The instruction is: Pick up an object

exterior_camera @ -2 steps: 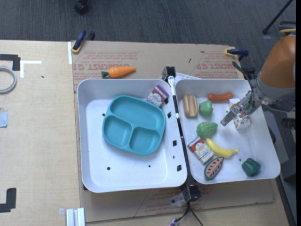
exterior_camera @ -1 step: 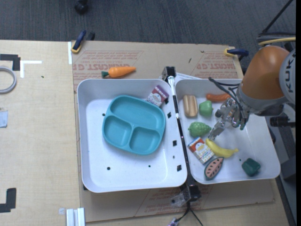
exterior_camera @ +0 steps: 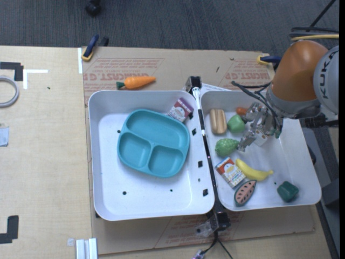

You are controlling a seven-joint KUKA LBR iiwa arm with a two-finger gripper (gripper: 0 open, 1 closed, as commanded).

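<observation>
Claw (exterior_camera: 254,133) low over right bin (exterior_camera: 302,161), finger state unclear, beside green round toy (exterior_camera: 235,123), banana (exterior_camera: 252,170) below

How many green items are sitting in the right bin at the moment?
3: a round green item near the gripper, a bumpy green one just below it, and a dark green block at the near right corner. The arm may hide more.

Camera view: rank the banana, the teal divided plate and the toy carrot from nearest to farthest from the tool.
1. Banana: right bin, just below the tool.
2. Teal divided plate: left bin, across the divider from the tool.
3. Toy carrot: on the cardboard above the left bin, outside both bins.
</observation>
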